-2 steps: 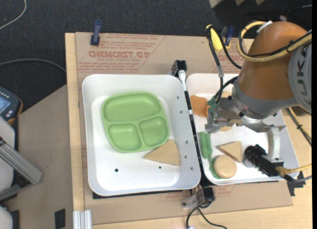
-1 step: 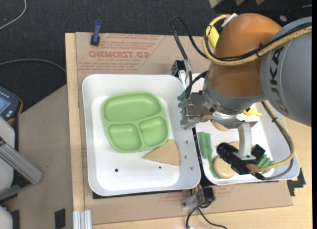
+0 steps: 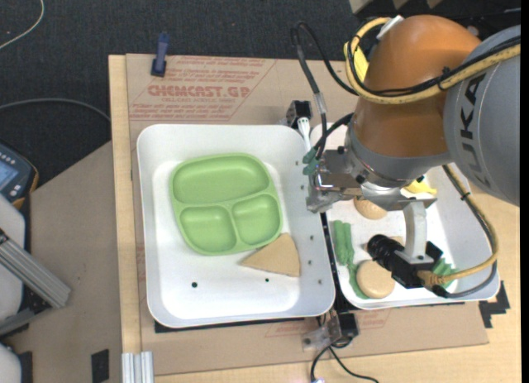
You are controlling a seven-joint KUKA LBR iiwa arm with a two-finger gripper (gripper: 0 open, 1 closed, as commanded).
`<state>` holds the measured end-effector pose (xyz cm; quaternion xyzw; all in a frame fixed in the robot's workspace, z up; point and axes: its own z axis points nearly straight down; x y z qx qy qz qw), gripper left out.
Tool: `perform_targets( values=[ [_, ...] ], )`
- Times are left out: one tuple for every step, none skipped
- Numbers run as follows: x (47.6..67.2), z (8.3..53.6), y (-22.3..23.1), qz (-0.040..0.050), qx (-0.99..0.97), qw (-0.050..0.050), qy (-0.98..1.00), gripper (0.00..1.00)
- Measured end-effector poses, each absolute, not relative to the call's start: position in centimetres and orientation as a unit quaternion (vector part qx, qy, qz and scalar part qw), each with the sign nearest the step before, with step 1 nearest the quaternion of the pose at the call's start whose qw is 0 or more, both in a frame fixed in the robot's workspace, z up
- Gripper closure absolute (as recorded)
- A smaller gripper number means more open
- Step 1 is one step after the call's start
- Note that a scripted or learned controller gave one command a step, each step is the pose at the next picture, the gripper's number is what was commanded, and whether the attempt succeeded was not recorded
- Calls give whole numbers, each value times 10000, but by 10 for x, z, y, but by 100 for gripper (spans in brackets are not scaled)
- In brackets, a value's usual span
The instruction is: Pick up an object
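hand [image 3: 376,195] over right bin [image 3: 478,226], tan lump [image 3: 369,207] just beneath

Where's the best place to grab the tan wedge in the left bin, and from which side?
Probably straight down from above, since the tan wedge lies flat on the left bin floor. Pinch across its middle, between the slanted edge beside the green plate and the lower edge, where bare floor leaves room.

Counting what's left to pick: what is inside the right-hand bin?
Visible in the right bin: a green strip, a round tan piece and a tan lump partly under the arm. The arm covers the bin's far part, so more may lie hidden.
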<state>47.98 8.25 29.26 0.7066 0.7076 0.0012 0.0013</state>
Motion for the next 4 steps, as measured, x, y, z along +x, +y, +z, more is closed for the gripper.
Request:
perform_targets(
  values=[
    [477,178,34,-56,7096,-36,7046,100],
    [480,277,84,45,7048,23,7093,100],
    [480,282,81,8,7068,8,7075,100],
    [477,190,27,-51,7097,-32,7044,100]
  ],
)
